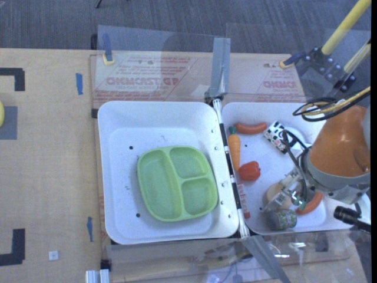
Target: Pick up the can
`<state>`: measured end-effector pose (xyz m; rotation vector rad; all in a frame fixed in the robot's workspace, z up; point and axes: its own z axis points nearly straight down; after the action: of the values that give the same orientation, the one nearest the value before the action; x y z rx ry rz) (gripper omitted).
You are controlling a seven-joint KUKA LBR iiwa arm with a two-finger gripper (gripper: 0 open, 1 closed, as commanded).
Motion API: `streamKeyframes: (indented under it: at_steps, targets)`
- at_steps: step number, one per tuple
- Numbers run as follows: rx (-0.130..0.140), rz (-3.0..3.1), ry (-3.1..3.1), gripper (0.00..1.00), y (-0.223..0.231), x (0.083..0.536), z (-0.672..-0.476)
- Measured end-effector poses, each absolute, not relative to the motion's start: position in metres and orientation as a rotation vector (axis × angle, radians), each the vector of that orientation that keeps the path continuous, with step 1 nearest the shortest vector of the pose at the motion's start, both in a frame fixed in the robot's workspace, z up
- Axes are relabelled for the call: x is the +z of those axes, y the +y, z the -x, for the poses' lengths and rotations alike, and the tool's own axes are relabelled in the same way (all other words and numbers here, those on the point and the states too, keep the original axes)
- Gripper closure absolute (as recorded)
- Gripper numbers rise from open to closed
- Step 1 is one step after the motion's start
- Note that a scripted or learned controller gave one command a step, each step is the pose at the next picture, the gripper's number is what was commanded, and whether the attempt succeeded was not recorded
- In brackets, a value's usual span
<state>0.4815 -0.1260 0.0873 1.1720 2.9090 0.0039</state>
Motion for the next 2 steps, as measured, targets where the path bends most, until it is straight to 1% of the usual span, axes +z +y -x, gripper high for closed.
streamKeyframes:
  at_steps: [1,2]
  targets:
    - [0.002,-1.103,2.933,0.0,-0.096,0.087,-0.482]
    - [0.004,-0.797,3.028,0.0,-0.124,0.087,-0.482]
